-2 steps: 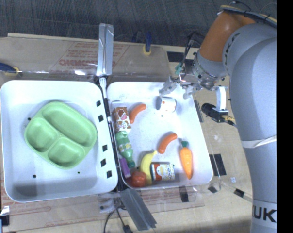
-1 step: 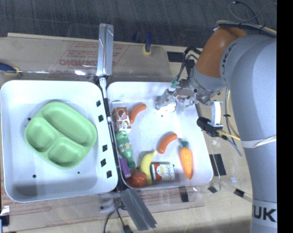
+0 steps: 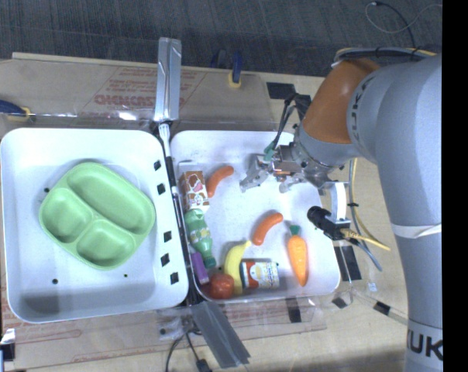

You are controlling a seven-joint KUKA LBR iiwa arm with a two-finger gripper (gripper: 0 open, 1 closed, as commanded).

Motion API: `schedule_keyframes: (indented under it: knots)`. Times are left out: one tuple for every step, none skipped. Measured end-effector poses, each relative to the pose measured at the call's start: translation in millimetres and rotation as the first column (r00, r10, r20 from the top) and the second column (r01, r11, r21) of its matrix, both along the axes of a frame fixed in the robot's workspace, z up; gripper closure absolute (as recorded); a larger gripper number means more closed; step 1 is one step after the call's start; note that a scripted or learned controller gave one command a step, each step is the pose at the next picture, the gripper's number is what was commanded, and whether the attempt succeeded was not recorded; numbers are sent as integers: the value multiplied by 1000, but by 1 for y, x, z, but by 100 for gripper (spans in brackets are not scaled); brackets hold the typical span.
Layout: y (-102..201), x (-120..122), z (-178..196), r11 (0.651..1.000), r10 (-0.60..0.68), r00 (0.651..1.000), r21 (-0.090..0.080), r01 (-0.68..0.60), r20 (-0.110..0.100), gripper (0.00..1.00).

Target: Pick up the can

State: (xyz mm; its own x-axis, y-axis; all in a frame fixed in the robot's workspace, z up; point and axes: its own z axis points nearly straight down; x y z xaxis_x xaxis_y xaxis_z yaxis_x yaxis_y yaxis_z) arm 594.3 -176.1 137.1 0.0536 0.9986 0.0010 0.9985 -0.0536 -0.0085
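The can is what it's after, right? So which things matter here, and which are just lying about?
Matter:
can
gripper

Lying about:
two sausages
carrot
banana
tomato
green bottle
green plate

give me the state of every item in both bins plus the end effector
end effector: above the right bin, nothing between its fingers
can: on its side at the right bin's front edge
green plate: flat in the left bin
carrot: lying flat
banana: lying against the can
tomato: beside the can
two sausages: lying apart
green bottle: lying along the left wall
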Motion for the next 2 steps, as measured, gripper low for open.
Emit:
schedule_keyframes:
  knots:
    - [-29, 38, 15, 1000, -23, 1000, 0, 23, 3, 0]
    - [-27, 39, 22, 1000, -15, 1000, 1, 15, -2, 100]
